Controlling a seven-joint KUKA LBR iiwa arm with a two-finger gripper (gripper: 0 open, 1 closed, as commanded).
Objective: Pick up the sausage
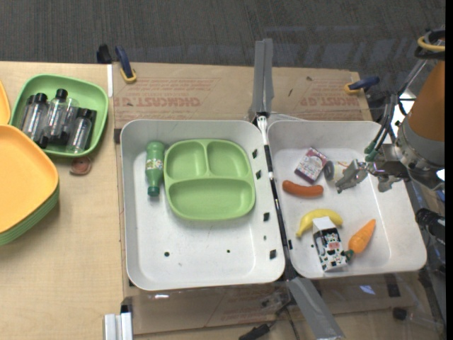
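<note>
Camera view — the sausage [303, 188] (reddish-orange, lying flat) sits left of the hand [352, 176], fingers spread wide.

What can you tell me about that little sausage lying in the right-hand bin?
The sausage is a small, smooth, reddish-orange toy with rounded ends, plastic by the look of it. It lies flat on the floor of the right bin, running roughly left to right, near the bin's left side. Nothing touches it: a small purple packet sits just above it, a banana below. The tool hovers to its right, apart from it and holding nothing.
</note>
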